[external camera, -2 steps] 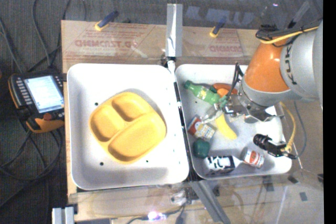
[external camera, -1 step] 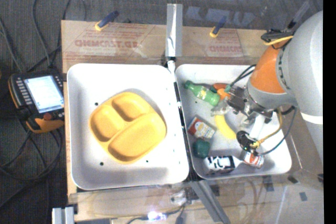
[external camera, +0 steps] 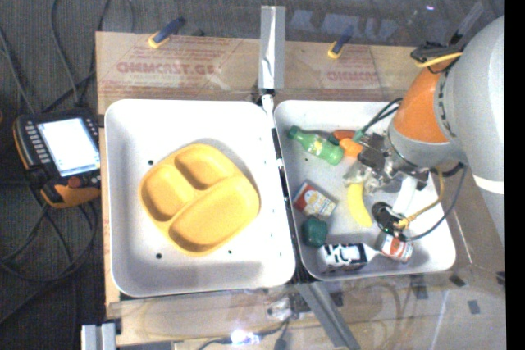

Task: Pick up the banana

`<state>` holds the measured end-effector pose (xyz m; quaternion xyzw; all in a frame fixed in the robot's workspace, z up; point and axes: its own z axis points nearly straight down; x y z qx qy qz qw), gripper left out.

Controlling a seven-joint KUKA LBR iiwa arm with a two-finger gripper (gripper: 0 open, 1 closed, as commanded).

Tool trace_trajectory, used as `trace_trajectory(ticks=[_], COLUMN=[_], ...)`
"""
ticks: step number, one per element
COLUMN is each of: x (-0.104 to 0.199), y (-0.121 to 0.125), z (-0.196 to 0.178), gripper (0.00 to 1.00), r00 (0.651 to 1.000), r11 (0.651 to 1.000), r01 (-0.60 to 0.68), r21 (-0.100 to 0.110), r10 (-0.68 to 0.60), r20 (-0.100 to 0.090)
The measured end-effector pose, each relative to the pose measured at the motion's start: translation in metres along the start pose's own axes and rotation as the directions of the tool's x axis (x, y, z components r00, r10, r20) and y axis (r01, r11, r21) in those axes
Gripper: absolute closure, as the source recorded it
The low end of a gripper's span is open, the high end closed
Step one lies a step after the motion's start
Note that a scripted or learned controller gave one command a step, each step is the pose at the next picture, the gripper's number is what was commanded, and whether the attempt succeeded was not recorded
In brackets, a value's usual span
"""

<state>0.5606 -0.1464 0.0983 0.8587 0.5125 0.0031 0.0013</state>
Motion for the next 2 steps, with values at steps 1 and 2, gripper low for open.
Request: trace_trajectory(ticks=[1, 2], x=[-0.002, 0.027], y=[0.022, 0.066], z=[-0.078, -0.114], gripper=[1.00, 1.00], r00=[0.972, 0.983], r11=[0.972, 0.983], r01=[-0.233, -0.182], r21=[0.006, 0.006], r10=[0.233, 0.182], r20=[0.011, 0.010])
